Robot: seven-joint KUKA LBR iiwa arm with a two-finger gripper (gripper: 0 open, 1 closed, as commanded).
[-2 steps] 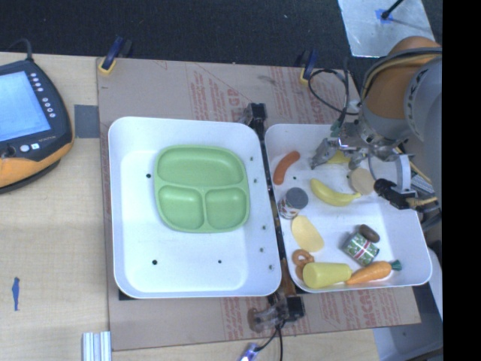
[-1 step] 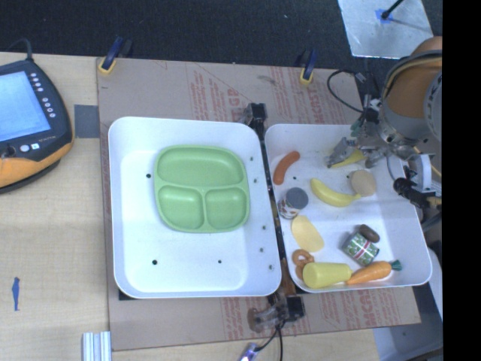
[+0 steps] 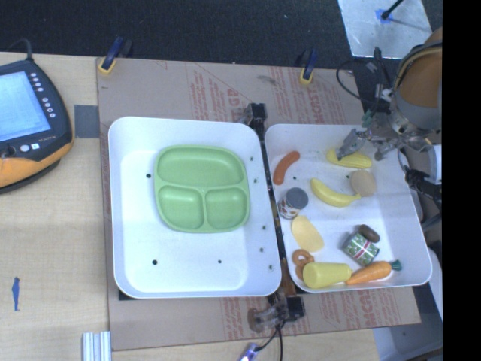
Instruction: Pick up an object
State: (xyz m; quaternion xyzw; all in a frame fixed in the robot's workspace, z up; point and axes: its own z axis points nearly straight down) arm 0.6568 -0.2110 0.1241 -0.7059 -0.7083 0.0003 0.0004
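- Yellow plastic catches our eye first: a small banana (image 3: 350,159) lies at the far side of the right bin (image 3: 421,239), and the gripper (image 3: 366,143) hangs right over it.
- We see the gripper's two fingers spread apart, one reaching toward the banana's left end and the other toward its right end; nothing sits between them.
- We cannot tell whether the fingertips touch the banana or hover just above it.
- Just nearer than that banana we find a tan round piece (image 3: 362,182) and a second, larger banana (image 3: 332,193), both a little nearer than the gripper.
- Left of these lie an orange sausage (image 3: 285,166) and a grey-lidded can (image 3: 292,201).
- Along the near side we see a pale yellow chip (image 3: 307,233), a pretzel (image 3: 302,259), a yellow cylinder (image 3: 325,274), a carrot (image 3: 370,272) and a green can (image 3: 361,247).
- Well apart, in the left bin (image 3: 131,262), rests a green divided plate (image 3: 202,187).
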